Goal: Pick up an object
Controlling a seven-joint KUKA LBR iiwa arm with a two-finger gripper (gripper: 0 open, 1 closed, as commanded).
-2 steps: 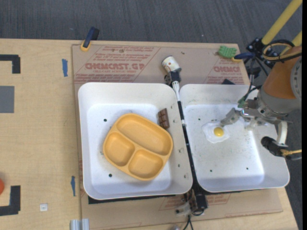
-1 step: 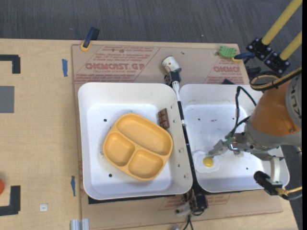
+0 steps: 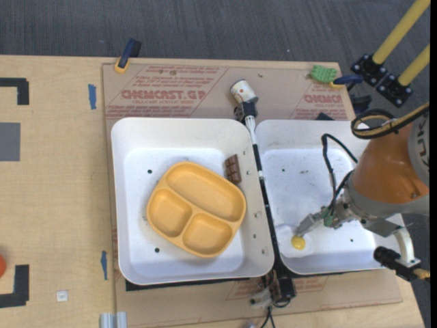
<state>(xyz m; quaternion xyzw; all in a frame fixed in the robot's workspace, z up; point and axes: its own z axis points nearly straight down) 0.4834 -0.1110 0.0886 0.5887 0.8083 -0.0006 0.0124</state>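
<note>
Small yellow ball (image 3: 298, 242), round and glossy, sits on the floor of the right-hand shallow white bin (image 3: 300, 176), close to that bin's near-left corner. Nearest the camera, the bench edge shows a light wooden top (image 3: 54, 217) with black tape marks and blue tape bits, and a brown cardboard sheet (image 3: 171, 87) printed in red letters lies under both bins. The two-finger gripper (image 3: 307, 225) is low in the right bin, angled down and to the left from the grey wrist, its tip just beside the ball, up and to the right of it. Whether the tip touches the ball I can't make out, and I can't tell if the fingers are released or clenched; nothing shows the ball between them. Behind the gripper bulks the grey arm with its orange band (image 3: 389, 173), coming in from the right, a black cable looping over it. Across the divider, the left-hand shallow white bin (image 3: 130, 183) carries a yellow plastic three-compartment plate (image 3: 196, 208) lying tilted across its floor, and a small dark brown ridged block (image 3: 233, 169) rests by that bin's right wall, just beyond the plate's far corner. Further back, a small white-and-black fitting (image 3: 242, 94) stands at the gap between the bins, a green clip (image 3: 321, 74) and a blue-and-yellow clamp (image 3: 127, 55) pin the cardboard's far edge, and two yellow rods (image 3: 406, 19) slant over grey carpet (image 3: 205, 12).
</note>
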